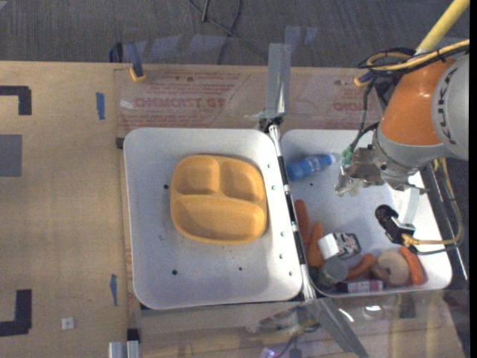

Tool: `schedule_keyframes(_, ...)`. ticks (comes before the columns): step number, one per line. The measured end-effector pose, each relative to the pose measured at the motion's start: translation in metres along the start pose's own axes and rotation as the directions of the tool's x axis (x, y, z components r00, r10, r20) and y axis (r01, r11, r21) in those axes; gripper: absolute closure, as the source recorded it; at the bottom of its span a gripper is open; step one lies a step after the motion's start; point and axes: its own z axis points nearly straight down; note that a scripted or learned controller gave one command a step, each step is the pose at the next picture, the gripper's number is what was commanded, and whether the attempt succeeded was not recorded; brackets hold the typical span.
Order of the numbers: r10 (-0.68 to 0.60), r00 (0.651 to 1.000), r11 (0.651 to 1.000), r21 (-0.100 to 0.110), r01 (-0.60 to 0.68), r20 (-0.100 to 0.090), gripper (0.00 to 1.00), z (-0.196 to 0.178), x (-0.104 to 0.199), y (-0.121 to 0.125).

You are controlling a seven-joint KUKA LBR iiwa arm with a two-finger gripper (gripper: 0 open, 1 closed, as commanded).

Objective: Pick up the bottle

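Camera view from overhead has my gripper [356,179] hanging over the right bin [428,271], at about nine o'clock from my orange-banded wrist [417,118], and I cannot tell from this slant what state it is in; nothing shows in its grasp. The bottle [307,165], blue with a pale cap end, lies on its side in the bin's upper left corner, roughly at ten o'clock from my tool and just beside it, its body close against the wall that divides the two bins. I judge that I am placed here to line up over it, since a bottle lying flat asks for a grip across its round body, not along its length, and the nearby wall leaves little room on that side. At five to six o'clock from my tool the bin's clutter is crowded along the lower rim: carrots [302,218], a small can [339,245] and other bits I cannot name, all apart from the bottle, so they should not interfere. The left bin [149,259] holds a yellow divided tray [218,198], well away at nine o'clock. A round, smooth bottle may roll toward the wall if nudged.
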Motion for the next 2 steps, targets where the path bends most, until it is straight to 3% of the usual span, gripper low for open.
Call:
schedule_keyframes(1,0.031,1.0,0.999,-0.011,-0.031,0.001,1.0,0.0562,-0.0122,0.0485)
schedule_keyframes(2,0.031,1.0,0.999,-0.007,-0.031,0.001,0.0,0.0583,-0.0122,0.0472)
